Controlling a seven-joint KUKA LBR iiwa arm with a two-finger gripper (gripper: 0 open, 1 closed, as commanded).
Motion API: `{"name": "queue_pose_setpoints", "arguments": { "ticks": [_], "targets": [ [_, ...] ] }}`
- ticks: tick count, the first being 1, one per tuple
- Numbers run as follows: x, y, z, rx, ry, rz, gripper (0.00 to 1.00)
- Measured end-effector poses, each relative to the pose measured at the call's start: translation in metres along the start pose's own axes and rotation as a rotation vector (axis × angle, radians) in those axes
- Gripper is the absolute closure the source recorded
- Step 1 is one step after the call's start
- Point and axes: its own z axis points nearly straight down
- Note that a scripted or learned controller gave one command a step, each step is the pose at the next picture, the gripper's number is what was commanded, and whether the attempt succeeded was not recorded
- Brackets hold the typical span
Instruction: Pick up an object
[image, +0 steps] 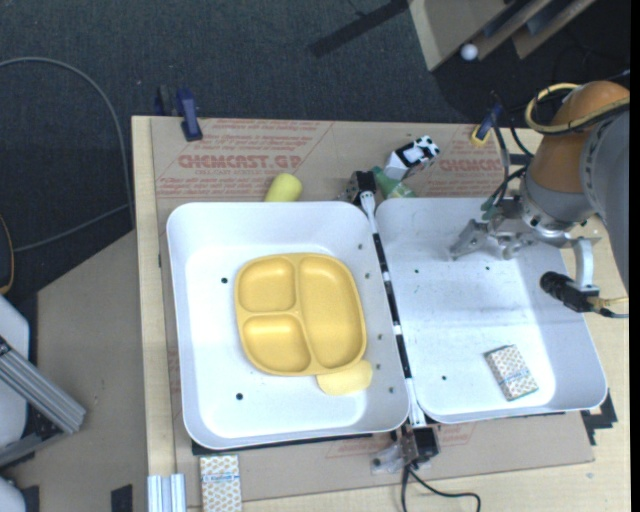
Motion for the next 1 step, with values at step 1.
{"name": "queue_pose_setpoints", "arguments": {
  "ticks": [1],
  "targets": [
    [-0.0266, -0.0862, -0.0533, 0.003, 0.001, 0.001, 0.00]
  ]
}}
